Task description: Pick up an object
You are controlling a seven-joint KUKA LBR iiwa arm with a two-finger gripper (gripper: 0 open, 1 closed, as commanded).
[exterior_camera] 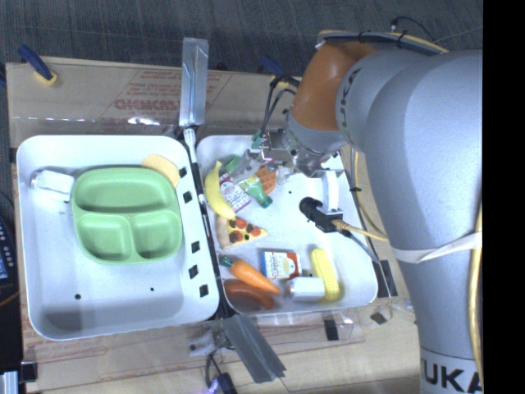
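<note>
My gripper (269, 156) hangs low over the back of the right bin (361, 257), just above a heap of small packets (246, 189) in green, white and orange. A yellow banana (212, 192) lies left of that heap along the bin's left wall. In front of the heap lies a pizza slice (244, 233). Along the front are an orange carrot (253, 277), a brown sausage (246, 295), a small red and blue carton (280, 263), a white block (306, 286) and a yellow corn cob (326, 272). The grey arm covers the bin's right rear corner.
The left bin (49, 302) holds a green divided tray (127, 213), a yellow piece (162, 168) at the tray's far right corner and a white piece (52, 181) at its far left. A grey divider (194, 89) stands between the bins at the back.
</note>
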